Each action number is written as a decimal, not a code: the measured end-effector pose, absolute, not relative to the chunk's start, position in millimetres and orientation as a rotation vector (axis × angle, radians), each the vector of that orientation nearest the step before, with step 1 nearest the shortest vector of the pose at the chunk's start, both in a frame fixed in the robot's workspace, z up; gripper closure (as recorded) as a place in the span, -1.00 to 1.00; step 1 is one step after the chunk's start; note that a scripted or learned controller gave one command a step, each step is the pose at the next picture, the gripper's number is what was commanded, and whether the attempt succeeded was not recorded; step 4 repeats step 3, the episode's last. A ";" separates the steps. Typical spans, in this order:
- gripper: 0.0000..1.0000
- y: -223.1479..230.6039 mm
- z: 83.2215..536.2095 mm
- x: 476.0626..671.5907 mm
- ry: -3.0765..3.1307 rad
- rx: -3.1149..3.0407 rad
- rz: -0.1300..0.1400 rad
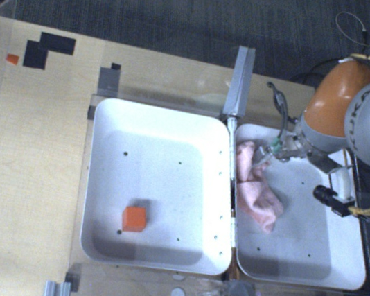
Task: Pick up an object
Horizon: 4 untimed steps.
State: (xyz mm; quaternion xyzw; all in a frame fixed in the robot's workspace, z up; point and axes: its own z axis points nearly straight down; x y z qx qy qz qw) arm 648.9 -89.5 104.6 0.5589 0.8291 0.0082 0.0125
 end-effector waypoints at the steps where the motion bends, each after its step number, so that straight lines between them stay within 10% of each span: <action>1: -1.00 -97.0 93.6 600.6 2.763 1.442 0.017; 2: 1.00 -94.4 103.6 603.7 2.764 1.439 0.025; 3: 1.00 -50.9 183.7 644.3 2.367 2.058 0.005; 4: 1.00 -50.9 183.7 644.3 2.367 2.058 0.005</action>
